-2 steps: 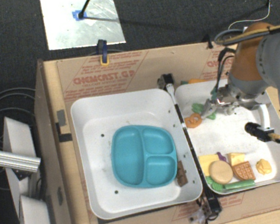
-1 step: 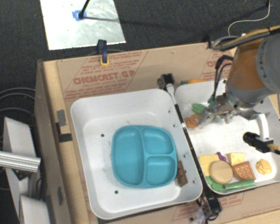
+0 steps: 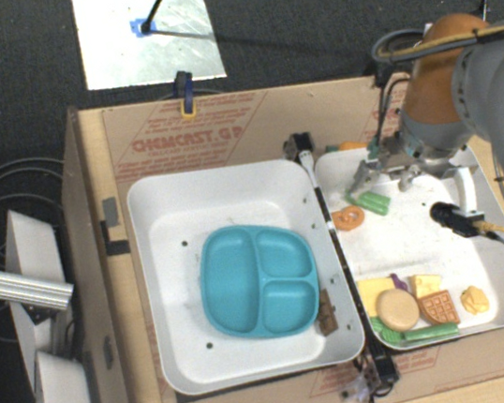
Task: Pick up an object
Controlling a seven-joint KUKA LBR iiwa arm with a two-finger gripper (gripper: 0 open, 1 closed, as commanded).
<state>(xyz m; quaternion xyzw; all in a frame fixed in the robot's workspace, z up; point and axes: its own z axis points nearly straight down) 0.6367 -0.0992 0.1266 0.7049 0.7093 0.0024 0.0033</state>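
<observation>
Crowded against near wall of right bin (image 3: 410, 242): yellow cheese slice (image 3: 370, 298), round tan biscuit (image 3: 397, 310), waffle (image 3: 438, 307), pale orange nugget (image 3: 474, 300), long green bean (image 3: 425, 333) along the rim under them. Packed touching, so poor targets: no room for a finger either side.

Further back, open floor: orange ring (image 3: 348, 218) by the divider, green piece (image 3: 373, 202) just beyond it. Both flat, apart from the pile, close to each other.

Gripper (image 3: 384, 179) low over far part of right bin, just beside green piece, arm in from the right. Fingers spread open, nothing between them. Green piece close under the finger nearer the divider; touching or not, cannot tell.

Likely target: green piece, isolated and right at the fingertips. Orange ring second option.

Judged stage: approach, grasp not yet made. Next, probably: centre over green piece, straddle its short width, close. Risk: closing beside rather than around it, or nudging it into the ring.

Left bin (image 3: 169, 247): teal divided plate (image 3: 257, 280), flat, roughly centred. Too wide and flat for a pinch, so sensibly not the pick.

Small brown piece (image 3: 326, 312) on the divider between bins, toward near end. Awkward perch, hard to grip there.
</observation>
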